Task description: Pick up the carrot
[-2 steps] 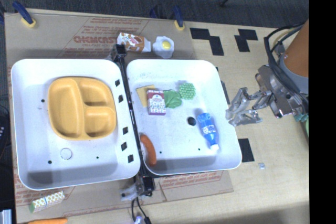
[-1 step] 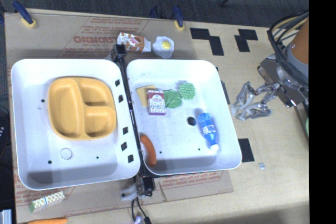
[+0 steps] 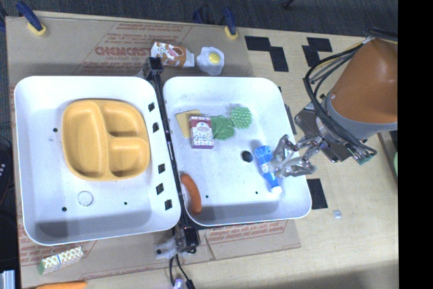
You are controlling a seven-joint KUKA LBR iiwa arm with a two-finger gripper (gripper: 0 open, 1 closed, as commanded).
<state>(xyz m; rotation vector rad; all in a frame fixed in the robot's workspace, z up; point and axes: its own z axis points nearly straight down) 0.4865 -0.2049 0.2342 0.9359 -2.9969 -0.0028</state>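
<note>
The carrot (image 3: 191,192) is a short orange piece lying in the right bin (image 3: 223,86), against its front-left corner beside the divider. My gripper (image 3: 283,158) hangs low over the same bin's right side, far to the right of the carrot. Its fingers stand open, with nothing gripped between them. A blue object (image 3: 265,163) lies just left of the fingertips, close to or touching them.
The right bin also holds a cheese slice (image 3: 185,120), a red box (image 3: 201,131), green leafy pieces (image 3: 231,122) and a small black item (image 3: 247,156). A yellow divided plate (image 3: 105,139) sits in the left bin (image 3: 34,166). Small packets (image 3: 169,54) and a white-and-yellow item (image 3: 211,59) lie behind the bins.
</note>
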